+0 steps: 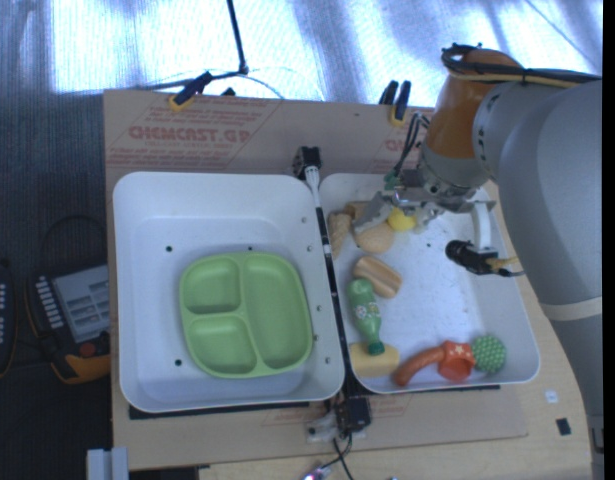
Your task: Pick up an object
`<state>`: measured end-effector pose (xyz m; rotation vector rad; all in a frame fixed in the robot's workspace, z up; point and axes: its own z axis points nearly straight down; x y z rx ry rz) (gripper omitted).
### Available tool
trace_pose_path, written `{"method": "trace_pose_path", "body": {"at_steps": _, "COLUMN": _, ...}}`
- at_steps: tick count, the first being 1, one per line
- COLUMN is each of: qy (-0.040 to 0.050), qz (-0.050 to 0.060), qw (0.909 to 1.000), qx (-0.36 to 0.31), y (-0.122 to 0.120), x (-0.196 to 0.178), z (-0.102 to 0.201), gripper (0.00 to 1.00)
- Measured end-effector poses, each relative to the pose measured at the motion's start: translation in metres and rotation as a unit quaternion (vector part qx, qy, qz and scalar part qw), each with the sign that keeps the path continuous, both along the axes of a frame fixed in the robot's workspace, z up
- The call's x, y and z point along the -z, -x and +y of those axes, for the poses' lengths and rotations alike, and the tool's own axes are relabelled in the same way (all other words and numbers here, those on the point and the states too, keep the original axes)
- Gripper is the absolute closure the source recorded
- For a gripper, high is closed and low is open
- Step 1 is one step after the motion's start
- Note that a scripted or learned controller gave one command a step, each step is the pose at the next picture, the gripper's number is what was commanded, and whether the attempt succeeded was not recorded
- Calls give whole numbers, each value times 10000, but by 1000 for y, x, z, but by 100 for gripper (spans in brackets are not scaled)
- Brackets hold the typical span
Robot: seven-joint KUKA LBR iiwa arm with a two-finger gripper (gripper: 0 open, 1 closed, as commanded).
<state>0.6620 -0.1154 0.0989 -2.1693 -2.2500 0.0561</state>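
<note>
The gripper (395,206) is down at the far end of the right bin (507,348), right over a yellow lemon (401,221) and a tan bread piece (373,236); whether the jaws are open or closed, I cannot tell. Beside them a hot dog (377,276) lies slantwise. A green divided plate (247,313) sits in the left bin (147,218).

A grey carpeted floor (47,148) surrounds the bench, with pale bluish light (287,18) falling in streaks across its far side. A black cable (231,18) crosses that lit patch, and a handheld control pendant (72,313) lies on the floor at left.
</note>
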Motion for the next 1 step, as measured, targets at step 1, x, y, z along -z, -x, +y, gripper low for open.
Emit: {"method": "trace_pose_path", "body": {"at_steps": 1, "qy": -68, "qz": -191, "qw": 9994, "qx": 281, "y": 68, "x": -96, "z": 53, "gripper": 100}}
